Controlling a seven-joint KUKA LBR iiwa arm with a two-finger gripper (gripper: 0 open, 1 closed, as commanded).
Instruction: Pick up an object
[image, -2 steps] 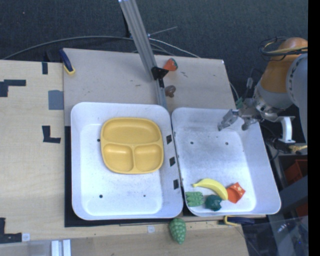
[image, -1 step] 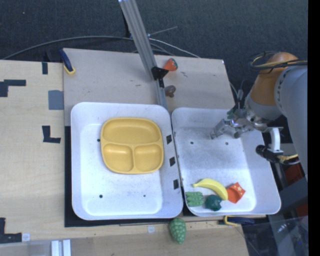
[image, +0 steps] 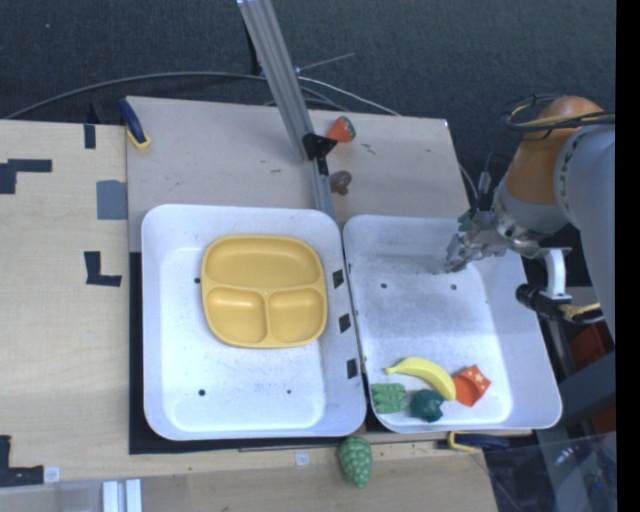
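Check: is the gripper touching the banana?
Apart. The camera view shows the gripper near the right bin's upper part, with bare floor between it and the banana at the lower edge.

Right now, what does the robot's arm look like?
The arm is grey and rounded, with an orange band above the wrist. Thin dark cables loop over the band. The gripper is small, silvery metal. A white piece with a dark clip sticks out beside the wrist.

Yellow tray (image: 265, 290); yellow banana (image: 425, 374); white bins (image: 160, 300).
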